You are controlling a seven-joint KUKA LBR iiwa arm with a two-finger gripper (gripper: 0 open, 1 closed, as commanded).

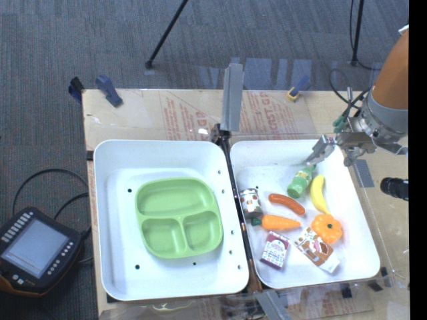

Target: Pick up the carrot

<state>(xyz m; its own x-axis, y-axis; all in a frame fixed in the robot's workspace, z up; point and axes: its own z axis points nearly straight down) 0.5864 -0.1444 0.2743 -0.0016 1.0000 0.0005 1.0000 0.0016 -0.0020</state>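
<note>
The carrot [281,223], orange with a small green stem end on its left, lies flat in the middle of the right bin [267,153]. My gripper [335,156] hangs over the bin's far right corner, up and to the right of the carrot and well apart from it. Its two grey fingers [319,153] stand spread, open, with nothing between them. The green bottle [301,181] lies just below the left finger.
Around the carrot lie a red sausage [287,204], a banana [319,193], an orange pumpkin [327,228], a small can [250,202] and two cartons [274,251] [317,249]. The left bin [113,172] holds a green divided plate [179,217].
</note>
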